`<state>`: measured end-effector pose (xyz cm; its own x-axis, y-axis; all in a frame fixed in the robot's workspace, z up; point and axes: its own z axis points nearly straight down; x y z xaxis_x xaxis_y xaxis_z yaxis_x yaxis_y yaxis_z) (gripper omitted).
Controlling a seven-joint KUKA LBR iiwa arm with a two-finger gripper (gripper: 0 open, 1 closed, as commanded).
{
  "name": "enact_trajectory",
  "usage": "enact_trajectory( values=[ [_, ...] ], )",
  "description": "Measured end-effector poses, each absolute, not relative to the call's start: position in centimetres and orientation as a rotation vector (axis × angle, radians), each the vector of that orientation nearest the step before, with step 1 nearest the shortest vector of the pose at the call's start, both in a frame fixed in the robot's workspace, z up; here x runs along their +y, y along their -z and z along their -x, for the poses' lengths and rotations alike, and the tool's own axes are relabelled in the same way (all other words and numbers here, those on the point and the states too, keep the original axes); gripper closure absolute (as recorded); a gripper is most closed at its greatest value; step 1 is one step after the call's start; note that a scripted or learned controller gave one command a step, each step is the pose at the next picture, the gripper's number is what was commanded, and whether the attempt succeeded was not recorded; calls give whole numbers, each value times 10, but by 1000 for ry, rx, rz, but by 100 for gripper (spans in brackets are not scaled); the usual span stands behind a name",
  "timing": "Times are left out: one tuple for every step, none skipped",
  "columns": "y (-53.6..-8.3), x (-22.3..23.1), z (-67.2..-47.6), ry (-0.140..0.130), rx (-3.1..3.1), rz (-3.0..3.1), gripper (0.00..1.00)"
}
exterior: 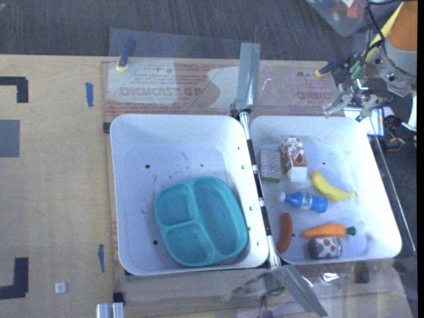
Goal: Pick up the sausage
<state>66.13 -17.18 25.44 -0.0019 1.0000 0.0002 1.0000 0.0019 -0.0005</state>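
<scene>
The gripper (349,103) is seen at the upper right, above the far rim of the right bin (381,177), with its fingers spread apart and nothing between them. The arm's orange band (402,28) is visible just above the wrist.

Nearest below the gripper, a small carton (295,159) is found standing in the right bin, with a greenish packet (269,164) just beside it on the left. A yellow banana (331,187) is noted to the carton's lower right, and a blue bottle (305,201) lies below it. Further toward the near edge, a carrot (326,230) and a small can (324,247) are recorded.

The sausage (285,232) is located at the near left of the right bin, close against the dividing wall, well apart from the gripper.

In the left bin (132,151), a teal compartment tray (201,220) is observed.
</scene>
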Motion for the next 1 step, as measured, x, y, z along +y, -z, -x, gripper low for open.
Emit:
enact_trajectory(
  values=[
    [-133, -216, -621, -2, -1791, 2574, 0]
  ],
)
